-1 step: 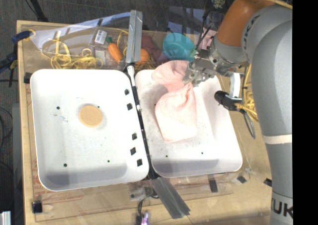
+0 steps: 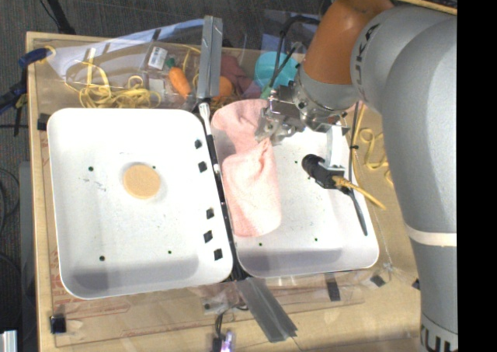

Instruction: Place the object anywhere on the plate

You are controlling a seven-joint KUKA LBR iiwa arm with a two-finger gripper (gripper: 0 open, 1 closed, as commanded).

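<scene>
camera view shows the end effector [image 2: 269,128] low over the back of the right bin [image 2: 326,243], touching the upper edge of a pink cloth [image 2: 250,183]. its metal parts blend with the folds, so i cannot tell whether it is wide, narrow or gripping. the cloth lies along that bin's left side, bunched toward the end effector. a small tan round plate [image 2: 142,181] sits bare in the left bin [image 2: 93,261], well apart from the cloth.
</scene>
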